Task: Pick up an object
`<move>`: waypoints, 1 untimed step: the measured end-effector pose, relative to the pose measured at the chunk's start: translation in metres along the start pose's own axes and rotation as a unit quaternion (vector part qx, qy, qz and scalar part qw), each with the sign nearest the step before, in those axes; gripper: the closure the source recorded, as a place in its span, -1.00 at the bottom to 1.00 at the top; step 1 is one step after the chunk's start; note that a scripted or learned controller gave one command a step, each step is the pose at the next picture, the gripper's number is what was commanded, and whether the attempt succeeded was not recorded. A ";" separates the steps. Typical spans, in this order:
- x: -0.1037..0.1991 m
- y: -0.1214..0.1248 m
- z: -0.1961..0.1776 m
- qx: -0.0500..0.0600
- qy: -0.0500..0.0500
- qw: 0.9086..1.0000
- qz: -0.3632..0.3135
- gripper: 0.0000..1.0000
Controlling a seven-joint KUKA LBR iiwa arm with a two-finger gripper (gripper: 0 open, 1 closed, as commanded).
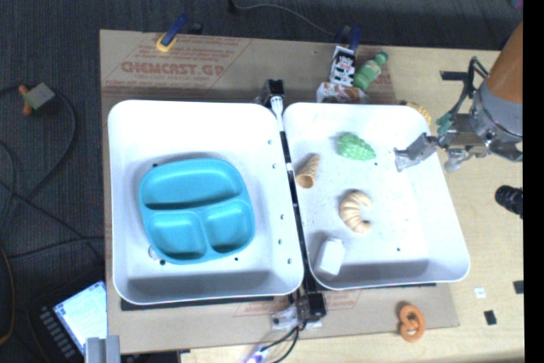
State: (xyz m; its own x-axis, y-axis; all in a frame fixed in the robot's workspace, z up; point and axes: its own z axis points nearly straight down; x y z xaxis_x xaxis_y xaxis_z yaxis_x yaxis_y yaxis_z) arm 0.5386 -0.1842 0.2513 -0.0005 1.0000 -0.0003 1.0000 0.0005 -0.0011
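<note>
The right white bin [453,227] holds a green bumpy toy [355,147], a tan cone [307,170], a croissant-like pastry [356,210] and a small white block [330,255]. My gripper [414,152] hangs over the bin's upper right part, just right of the green toy and apart from it. I see nothing in its grasp. The grey arm comes in from the right edge behind it.
The left white bin [123,183] carries a blue divided plate [197,208]. Behind the right bin lie a green bottle [369,71] and a small carton [340,74]. An orange ring [412,321] rests on the bench in front. Clamps [172,31] mark the board's back edge.
</note>
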 end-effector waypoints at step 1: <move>0.016 0.007 0.128 0.002 0.001 1.000 0.000 -1.00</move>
State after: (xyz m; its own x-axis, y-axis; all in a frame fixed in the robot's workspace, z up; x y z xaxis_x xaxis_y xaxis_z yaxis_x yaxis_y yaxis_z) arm 0.5457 -0.1682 0.1235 -0.0008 1.0000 0.0010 1.0000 0.0008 -0.0050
